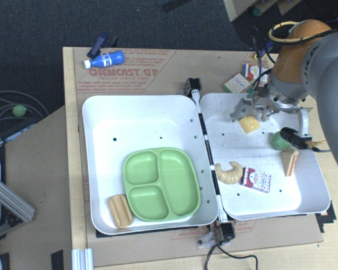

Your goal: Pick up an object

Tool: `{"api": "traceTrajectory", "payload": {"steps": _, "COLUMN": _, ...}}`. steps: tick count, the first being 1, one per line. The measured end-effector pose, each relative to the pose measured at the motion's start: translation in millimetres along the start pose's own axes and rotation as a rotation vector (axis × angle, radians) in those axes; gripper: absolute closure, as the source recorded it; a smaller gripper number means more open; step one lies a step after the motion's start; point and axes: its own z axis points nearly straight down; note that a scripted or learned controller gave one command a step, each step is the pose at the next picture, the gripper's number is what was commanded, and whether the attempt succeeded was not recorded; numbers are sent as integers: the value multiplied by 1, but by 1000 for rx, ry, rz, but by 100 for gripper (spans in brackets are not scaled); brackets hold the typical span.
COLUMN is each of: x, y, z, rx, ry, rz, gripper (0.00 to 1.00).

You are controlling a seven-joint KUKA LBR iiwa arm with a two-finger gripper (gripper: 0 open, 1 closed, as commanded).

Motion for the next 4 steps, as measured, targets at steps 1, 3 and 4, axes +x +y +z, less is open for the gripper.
{"api": "traceTrajectory", "payload": {"steps": 1, "x": 1, "y": 2, "z": -12, "rx": -6, "ry": -2, "rz": -2, "gripper": 100}}
{"api": "traceTrajectory", "payload": {"steps": 3, "x": 23, "y": 0, "z": -111, "rx": 0, "ry": 0, "rz": 0, "gripper": 0}}
{"api": "traceTrajectory", "payload": {"steps": 4, "x": -46, "y": -23, "z": 2, "rx": 4, "ry": 0, "rz": 2, "gripper": 0}}
